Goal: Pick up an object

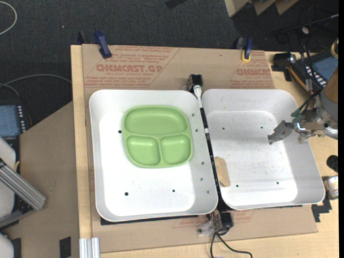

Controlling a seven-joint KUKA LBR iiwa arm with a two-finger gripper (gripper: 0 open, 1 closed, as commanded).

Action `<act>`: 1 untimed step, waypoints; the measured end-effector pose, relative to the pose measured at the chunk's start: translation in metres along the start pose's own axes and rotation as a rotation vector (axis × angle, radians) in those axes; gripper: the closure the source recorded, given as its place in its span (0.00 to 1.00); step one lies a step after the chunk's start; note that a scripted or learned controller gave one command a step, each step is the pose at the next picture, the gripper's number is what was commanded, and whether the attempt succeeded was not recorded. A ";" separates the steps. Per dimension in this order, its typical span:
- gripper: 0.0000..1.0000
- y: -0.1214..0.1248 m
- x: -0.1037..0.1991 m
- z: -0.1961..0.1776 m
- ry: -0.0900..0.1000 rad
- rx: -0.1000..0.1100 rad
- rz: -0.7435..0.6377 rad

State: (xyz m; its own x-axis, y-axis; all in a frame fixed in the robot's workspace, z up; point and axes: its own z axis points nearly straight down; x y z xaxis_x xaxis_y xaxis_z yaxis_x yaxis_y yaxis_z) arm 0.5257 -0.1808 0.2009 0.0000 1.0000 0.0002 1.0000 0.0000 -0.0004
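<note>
A green divided plate [157, 136] lies in the left white bin [107, 187], toward its back. A small tan flat piece [223, 172] rests against the left wall of the right white bin [301, 187]. My gripper [278, 133] hangs over the right bin's right half, reaching in from the right edge. It is well apart from the tan piece and far from the plate. Nothing shows in its grasp.
Both bins sit on a brown cardboard sheet [140, 63] held by blue clamps [102, 44] at the back. A black divider strip [205, 133] runs between the bins. Cables and gear [303, 69] crowd the back right corner.
</note>
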 end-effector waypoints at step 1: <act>1.00 0.001 0.000 -0.011 -0.001 -0.003 -0.001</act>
State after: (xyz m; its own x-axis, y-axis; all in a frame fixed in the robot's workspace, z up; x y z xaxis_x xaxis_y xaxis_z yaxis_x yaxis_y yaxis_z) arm 0.5264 -0.1808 0.2118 -0.0009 1.0000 -0.0012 1.0000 0.0009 0.0029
